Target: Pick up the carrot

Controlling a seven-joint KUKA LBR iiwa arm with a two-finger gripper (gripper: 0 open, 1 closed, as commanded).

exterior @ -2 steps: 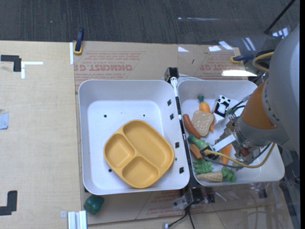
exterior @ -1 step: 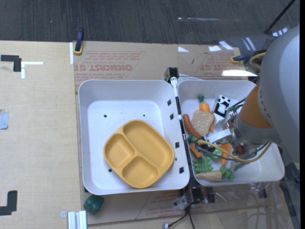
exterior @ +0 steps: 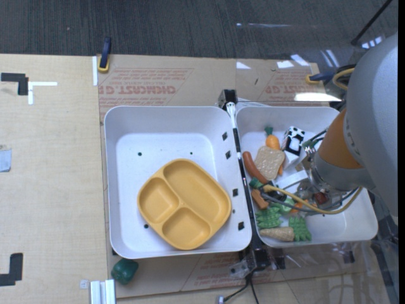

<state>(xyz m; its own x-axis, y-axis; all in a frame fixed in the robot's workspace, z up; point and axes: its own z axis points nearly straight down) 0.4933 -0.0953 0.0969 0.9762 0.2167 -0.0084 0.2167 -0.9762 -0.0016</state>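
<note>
Two white bins sit side by side; the carrot (exterior: 271, 138) lies near the far wall of the right bin (exterior: 354, 230), beside a bread slice (exterior: 269, 162). The gripper (exterior: 281, 198) hangs nearer the camera, apart from it; its state cannot be told.

Arm (exterior: 373, 106) cut off at right edge, green toy (exterior: 124, 270) partly behind bin (exterior: 120, 189)
</note>
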